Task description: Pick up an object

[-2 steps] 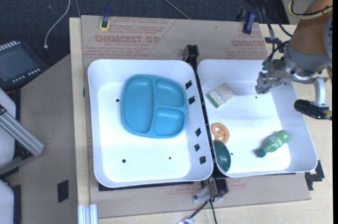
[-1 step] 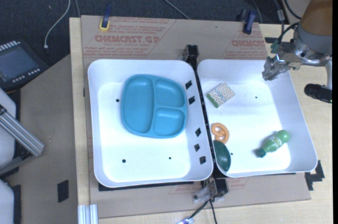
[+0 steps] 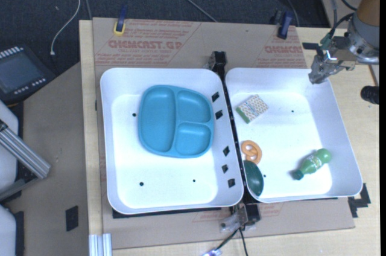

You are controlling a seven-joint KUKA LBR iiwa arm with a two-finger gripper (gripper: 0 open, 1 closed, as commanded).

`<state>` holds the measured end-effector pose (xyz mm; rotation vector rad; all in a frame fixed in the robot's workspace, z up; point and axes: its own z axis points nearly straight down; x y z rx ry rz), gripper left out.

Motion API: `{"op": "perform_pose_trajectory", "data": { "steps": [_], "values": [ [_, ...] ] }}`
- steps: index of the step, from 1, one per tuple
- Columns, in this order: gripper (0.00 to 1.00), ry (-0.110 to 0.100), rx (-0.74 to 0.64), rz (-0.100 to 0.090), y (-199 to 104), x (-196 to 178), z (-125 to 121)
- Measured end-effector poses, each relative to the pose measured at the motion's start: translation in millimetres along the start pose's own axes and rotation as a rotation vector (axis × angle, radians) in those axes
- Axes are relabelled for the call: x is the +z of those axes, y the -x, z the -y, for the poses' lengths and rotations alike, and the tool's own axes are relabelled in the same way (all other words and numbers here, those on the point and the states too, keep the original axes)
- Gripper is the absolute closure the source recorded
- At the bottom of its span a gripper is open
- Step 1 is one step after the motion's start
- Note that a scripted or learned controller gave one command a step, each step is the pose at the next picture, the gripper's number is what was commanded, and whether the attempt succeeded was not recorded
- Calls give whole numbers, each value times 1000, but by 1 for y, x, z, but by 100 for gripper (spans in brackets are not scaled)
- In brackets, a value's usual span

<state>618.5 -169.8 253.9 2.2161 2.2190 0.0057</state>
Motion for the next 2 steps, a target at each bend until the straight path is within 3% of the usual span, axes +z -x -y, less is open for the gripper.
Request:
{"op": "perform_pose_trajectory", "data": {
  "steps": [2],
  "values": [
    [100,-8,-5,-5,-102,4,34]
  ]
}}
